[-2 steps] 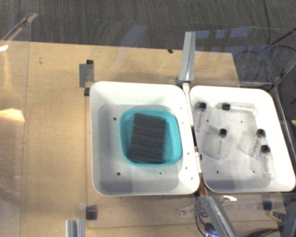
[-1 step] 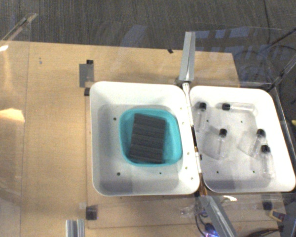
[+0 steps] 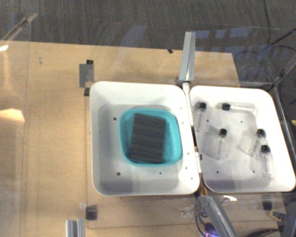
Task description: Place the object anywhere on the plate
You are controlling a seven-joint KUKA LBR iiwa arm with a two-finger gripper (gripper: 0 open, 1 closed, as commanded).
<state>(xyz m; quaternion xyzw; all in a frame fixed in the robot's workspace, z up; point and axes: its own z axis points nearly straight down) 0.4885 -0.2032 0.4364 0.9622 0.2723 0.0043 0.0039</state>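
A dark grey, ribbed rectangular block (image 3: 147,138) lies flat on a turquoise, rounded-square plastic plate (image 3: 174,132), a little tilted, its long side running near to far; it covers the middle of the plate and leaves a turquoise margin all round, widest at the right; no brand, label or writing can be read on the block or the plate; the plate sits in the middle of the left shallow white bin (image 3: 104,147), with bare white floor on every side of it; as for the jaws, nothing here lets me tell whether they are released or clenched, nor how the block lies relative to them; nothing lies on the block; the right shallow white bin (image 3: 281,147) stands touching the left one along a thin seam and holds several small clear plastic vials with black caps: one (image 3: 201,113) at the far left, one (image 3: 237,107) lying across the far side, one (image 3: 220,141) near the middle, and two (image 3: 261,141) close together at the right; both bins rest on a light wooden desk (image 3: 44,147); a grey metal bar (image 3: 187,58) runs away from the seam at the far side; a small dark block (image 3: 91,212) sits on the desk near the left bin's front corner; dark carpet (image 3: 113,9) lies beyond the desk.
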